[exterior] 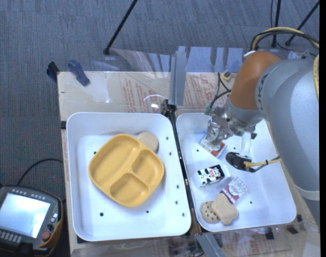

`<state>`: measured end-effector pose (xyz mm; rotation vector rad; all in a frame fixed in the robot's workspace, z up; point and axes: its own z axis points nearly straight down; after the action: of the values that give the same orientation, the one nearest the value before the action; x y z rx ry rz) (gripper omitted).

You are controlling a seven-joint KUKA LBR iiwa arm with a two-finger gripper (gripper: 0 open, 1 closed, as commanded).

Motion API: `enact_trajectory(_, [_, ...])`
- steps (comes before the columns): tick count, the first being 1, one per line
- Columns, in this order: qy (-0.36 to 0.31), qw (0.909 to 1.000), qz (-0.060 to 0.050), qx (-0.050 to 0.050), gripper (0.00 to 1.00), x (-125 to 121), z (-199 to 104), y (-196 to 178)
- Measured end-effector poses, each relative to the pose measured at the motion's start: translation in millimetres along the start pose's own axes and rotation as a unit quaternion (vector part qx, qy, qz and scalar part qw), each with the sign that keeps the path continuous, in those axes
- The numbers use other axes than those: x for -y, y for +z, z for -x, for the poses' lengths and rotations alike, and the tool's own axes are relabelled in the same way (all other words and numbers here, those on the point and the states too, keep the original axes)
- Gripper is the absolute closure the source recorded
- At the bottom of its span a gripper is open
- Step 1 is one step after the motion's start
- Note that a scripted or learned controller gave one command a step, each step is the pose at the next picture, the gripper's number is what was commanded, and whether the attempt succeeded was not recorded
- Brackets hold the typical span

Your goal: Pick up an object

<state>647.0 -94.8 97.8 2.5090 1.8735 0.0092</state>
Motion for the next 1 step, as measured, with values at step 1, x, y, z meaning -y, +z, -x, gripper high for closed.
enact_trajectory(1, [0.201,0.9796,0.001,-0.005,1.0,-3.8,1.5,0.1])
